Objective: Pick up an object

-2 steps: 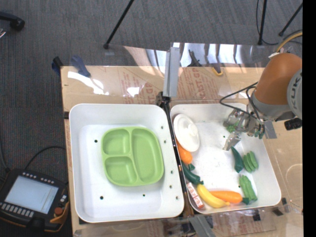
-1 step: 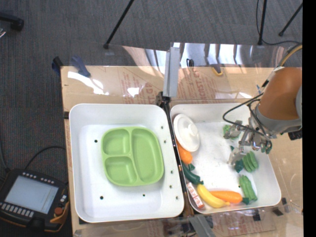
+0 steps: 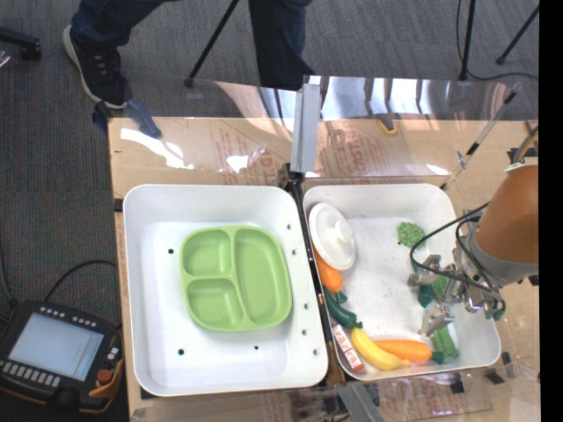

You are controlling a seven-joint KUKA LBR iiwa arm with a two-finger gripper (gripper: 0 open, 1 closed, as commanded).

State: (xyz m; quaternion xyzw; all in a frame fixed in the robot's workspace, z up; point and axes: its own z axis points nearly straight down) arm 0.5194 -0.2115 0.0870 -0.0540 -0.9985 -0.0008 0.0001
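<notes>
Gripper [image 3: 437, 299] hung low in right bin [image 3: 378, 196]; finger state could not be told; green toy [image 3: 445, 341] lay just below it.

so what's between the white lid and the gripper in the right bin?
Camera view: mostly bare bin floor separates the white lid from the gripper. A small green broccoli piece sits along the upper side of that stretch.

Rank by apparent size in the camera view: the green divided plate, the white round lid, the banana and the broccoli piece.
1. Green divided plate, largest by far.
2. White round lid.
3. Banana, long but thin, clearly less area than the lid.
4. Broccoli piece, smallest.
</notes>
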